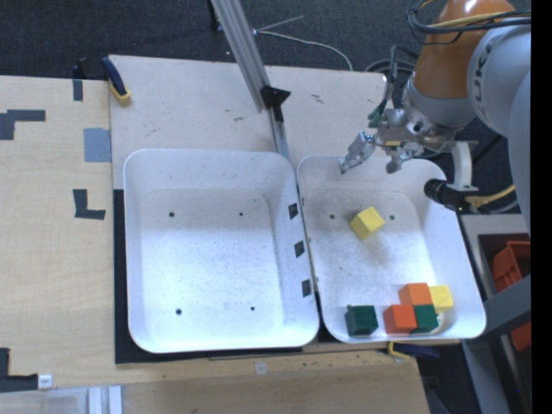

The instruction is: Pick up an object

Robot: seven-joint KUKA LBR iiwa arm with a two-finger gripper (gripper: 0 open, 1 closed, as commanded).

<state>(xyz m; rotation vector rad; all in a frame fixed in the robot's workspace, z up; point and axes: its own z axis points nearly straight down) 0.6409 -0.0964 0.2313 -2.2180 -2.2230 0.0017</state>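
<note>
So the small yellow cube-shaped block sits loose in the right white plastic bin, turned cornerwise to the walls, no real long axis, plain faces with no writing. The metal two-finger gripper hangs over the bin's far rim with fingers spread, holding nothing. Orange, green and yellow blocks are bunched in the near corner.

This looks like a robot lab; a big grey robot arm with an orange band reaches over a plain wooden bench; two white bins sit side by side on it; bits of tape mark the wood; loose cables hang near the arm; a metal pole stands behind.
</note>
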